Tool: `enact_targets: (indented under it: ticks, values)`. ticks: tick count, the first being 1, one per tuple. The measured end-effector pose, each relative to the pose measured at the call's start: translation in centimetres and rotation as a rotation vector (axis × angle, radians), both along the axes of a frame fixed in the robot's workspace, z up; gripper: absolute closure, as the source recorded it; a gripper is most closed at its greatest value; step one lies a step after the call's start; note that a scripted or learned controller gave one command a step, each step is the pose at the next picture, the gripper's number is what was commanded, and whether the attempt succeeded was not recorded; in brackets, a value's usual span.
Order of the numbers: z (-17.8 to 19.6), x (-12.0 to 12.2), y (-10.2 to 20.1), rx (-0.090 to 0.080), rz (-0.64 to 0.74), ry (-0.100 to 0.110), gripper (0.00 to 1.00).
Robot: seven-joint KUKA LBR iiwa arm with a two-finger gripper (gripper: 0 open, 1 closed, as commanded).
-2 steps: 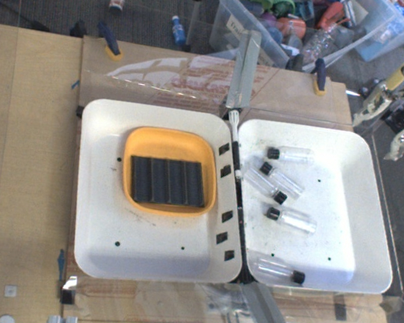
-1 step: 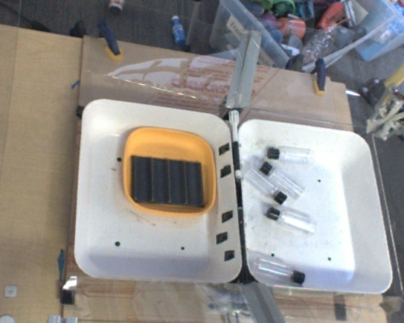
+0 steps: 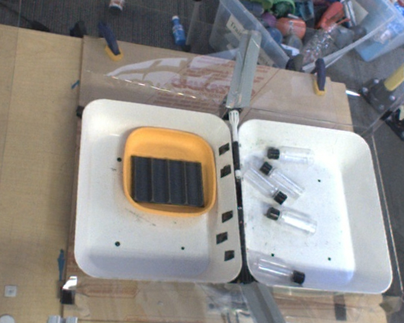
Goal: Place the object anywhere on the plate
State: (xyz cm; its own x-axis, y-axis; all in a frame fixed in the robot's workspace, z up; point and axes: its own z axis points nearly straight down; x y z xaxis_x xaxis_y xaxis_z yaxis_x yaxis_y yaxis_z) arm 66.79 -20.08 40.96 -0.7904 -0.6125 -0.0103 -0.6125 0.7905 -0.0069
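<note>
An orange plate (image 3: 142, 143) with rounded corners sits in the left bin (image 3: 93, 235). A dark ribbed rectangular block (image 3: 167, 182) lies flat on the plate. In the right bin (image 3: 363, 189) lie several clear plastic tubes with black caps: one at the top (image 3: 288, 155), two crossing near the middle (image 3: 274, 182), one lower (image 3: 291, 219), and one at the bin's front edge (image 3: 280, 270).
A metal divider strip (image 3: 242, 80) stands between the bins at the back. Small black tabs (image 3: 227, 195) line the seam between the bins. A clear tub of colourful toys (image 3: 307, 15) stands behind the bench.
</note>
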Motion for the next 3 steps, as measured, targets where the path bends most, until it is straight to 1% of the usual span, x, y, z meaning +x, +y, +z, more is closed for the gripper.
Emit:
enact_targets:
  ticks: [1,2,3]
  values:
    - [2.14,-0.01,-2.17,-0.004,0.274,-0.001,1.00]
    - [2.84,0.01,-2.05,-0.007,0.642,-0.001,1.00]
    - [2.80,0.01,-2.05,-0.009,0.948,-0.001,1.00]
